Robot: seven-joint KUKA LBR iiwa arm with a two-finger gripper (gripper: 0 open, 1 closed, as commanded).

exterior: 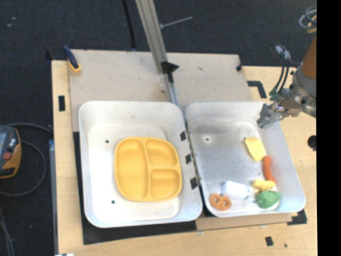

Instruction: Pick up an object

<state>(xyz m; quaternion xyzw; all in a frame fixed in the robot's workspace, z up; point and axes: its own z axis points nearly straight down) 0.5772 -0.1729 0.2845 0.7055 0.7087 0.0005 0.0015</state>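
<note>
Yellow block [255, 148] lies just left and nearer than the gripper [265, 117], whose opening I cannot tell.

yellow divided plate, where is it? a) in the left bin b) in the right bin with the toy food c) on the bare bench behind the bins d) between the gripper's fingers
a: the yellow divided plate lies flat in the left bin, while the small food pieces sit in the right bin.
</note>
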